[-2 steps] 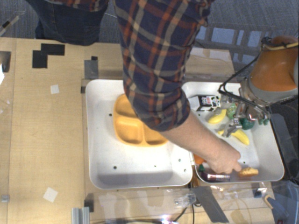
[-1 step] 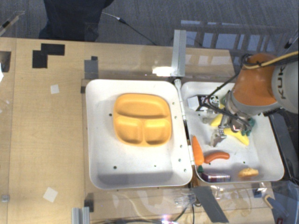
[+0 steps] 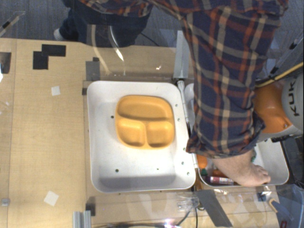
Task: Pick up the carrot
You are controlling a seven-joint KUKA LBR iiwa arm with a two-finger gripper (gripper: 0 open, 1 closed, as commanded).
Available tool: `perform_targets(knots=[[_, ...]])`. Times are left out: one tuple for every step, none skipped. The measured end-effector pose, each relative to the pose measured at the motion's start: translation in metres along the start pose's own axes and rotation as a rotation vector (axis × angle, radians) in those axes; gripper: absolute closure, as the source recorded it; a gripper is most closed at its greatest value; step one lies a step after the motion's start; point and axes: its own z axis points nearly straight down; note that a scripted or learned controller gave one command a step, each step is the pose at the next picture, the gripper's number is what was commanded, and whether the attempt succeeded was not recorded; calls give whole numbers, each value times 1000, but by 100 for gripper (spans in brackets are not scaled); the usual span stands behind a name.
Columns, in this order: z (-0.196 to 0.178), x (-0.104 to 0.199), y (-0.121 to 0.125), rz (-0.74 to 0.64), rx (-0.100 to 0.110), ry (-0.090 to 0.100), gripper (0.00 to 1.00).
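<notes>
A small orange piece [image 3: 203, 162], which looks like the carrot, peeks out at the near left corner of the right bin [image 3: 281, 169]. A person's plaid sleeve [image 3: 228, 80] reaches across that bin and hides most of it. Their bare hand [image 3: 248, 173] rests inside the bin, just right of the orange piece. The arm's orange band [image 3: 270, 110] sits at the right edge, partly behind the sleeve. What lies below the band is covered by the sleeve.
The left bin [image 3: 102, 141] holds a yellow three-compartment tray [image 3: 145, 121] in its middle. A thin red and dark object [image 3: 221, 179] lies by the right bin's front wall, under the hand. The person's body fills the upper right.
</notes>
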Motion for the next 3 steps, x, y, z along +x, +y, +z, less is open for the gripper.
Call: perform_targets(knots=[[-14,-21,-61,362,-4,16,0],[4,-44,7,356,-5,10,0],[-20,21,6,440,-2,3,0]])
